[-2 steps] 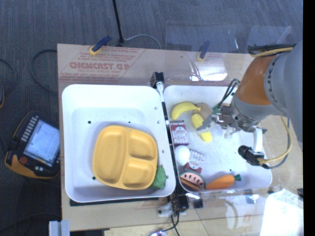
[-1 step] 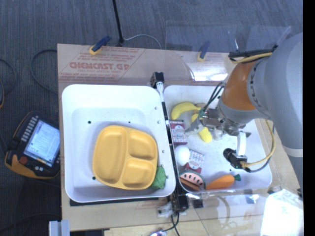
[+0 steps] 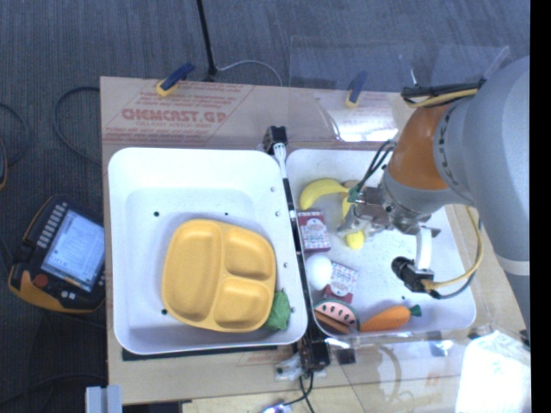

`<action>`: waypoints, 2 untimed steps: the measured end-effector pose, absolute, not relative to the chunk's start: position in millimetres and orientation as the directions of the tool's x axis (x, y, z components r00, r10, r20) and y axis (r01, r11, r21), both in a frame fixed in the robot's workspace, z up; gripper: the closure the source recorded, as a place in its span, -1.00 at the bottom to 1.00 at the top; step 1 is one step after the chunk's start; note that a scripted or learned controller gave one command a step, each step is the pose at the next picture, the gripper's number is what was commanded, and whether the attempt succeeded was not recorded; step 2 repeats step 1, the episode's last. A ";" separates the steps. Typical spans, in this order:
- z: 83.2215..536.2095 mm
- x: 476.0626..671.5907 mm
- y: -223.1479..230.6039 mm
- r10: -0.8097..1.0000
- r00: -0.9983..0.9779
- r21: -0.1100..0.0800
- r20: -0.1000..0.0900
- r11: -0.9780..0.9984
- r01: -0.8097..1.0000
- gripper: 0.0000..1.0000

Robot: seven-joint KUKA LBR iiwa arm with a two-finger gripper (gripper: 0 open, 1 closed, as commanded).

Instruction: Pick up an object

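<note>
**Mia:** Where is the gripper [image 3: 357,224] right now?

**Sam:** Low in the right bin [image 3: 461,304], near the top. A small yellow thing [image 3: 355,240] sits just under it. The banana [image 3: 320,191] is just to its left.

**Mia:** Is it open or shut? Is it holding anything?

**Sam:** I cannot tell. The wrist covers that part. I see nothing lifted up.

**Mia:** So what should it grab?

**Sam:** I think the small yellow thing or the banana. They are the closest. To do it well, it should go straight down over the middle of one thing, squeeze, then lift slowly. If it comes down half on the banana and half on the other, it may push both away.

**Mia:** Is there room to move?

**Sam:** Some. The middle and right side of this bin are bare. But the wall between the bins is close on the left. The red packet [image 3: 313,231] lies by that wall, with the egg [image 3: 318,273] below it. So a sideways shove to the left could jam things there.

**Mia:** And the rest?

**Sam:** The carrot [image 3: 384,318] and the watermelon slice [image 3: 336,317] lie along the bottom edge, well away. The left bin [image 3: 138,179] holds a yellow tray [image 3: 219,274]. Going straight up looks like the safest way out.
</note>
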State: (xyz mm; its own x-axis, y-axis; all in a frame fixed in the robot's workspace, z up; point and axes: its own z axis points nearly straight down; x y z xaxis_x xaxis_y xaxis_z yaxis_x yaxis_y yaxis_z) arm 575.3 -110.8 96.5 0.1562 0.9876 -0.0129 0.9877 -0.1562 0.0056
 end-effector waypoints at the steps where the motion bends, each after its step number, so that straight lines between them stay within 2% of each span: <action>1: 207.4 586.7 -58.7 0.986 0.167 0.004 -0.002 -0.167 0.986 1.00; 2: 207.4 586.7 -58.7 0.986 0.167 0.004 -0.002 -0.167 0.986 1.00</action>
